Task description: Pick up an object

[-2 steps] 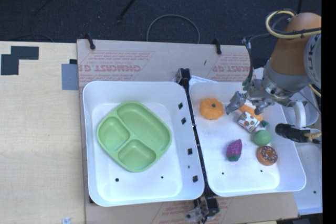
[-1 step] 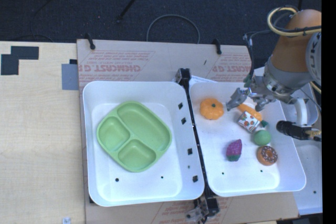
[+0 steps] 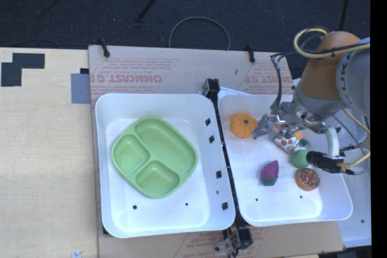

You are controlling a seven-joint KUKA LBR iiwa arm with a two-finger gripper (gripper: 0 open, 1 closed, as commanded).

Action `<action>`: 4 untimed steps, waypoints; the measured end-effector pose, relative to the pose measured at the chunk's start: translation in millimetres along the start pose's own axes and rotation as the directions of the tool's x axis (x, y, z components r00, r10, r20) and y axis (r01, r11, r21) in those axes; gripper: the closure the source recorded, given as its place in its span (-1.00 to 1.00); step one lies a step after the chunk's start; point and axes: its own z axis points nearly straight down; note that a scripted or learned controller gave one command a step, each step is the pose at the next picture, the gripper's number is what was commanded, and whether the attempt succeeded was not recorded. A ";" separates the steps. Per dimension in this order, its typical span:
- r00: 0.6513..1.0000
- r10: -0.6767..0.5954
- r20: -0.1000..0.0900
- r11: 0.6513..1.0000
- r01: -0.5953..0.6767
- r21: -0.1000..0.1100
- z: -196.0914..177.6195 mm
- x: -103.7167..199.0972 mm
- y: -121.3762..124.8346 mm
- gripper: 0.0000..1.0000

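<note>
I am seeing the arm (image 3: 329, 78) reaching in over the right bin (image 3: 284, 211). Its end effector (image 3: 279, 125) is hanging low beside the orange pumpkin (image 3: 242, 125); I cannot tell its opening.

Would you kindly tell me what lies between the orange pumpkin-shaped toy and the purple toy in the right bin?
Camera view: bare white bin floor separates pumpkin from purple toy.

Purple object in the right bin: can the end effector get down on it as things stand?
Probably yes. The small purple lumpy object lies alone on bare white bin floor, apart from the orange pumpkin-shaped toy and the round sprinkled doughnut toy. The end effector sits just up-view of it, with nothing between.
</note>
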 end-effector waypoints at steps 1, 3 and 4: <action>1.000 0.002 0.007 1.000 -0.001 -0.026 10.8 -2.2 6.1 -1.00; 1.000 0.000 0.002 1.000 0.000 -0.011 -58.2 -4.7 1.8 1.00; 1.000 -0.001 0.002 1.000 0.001 -0.010 -100.4 -5.7 2.0 1.00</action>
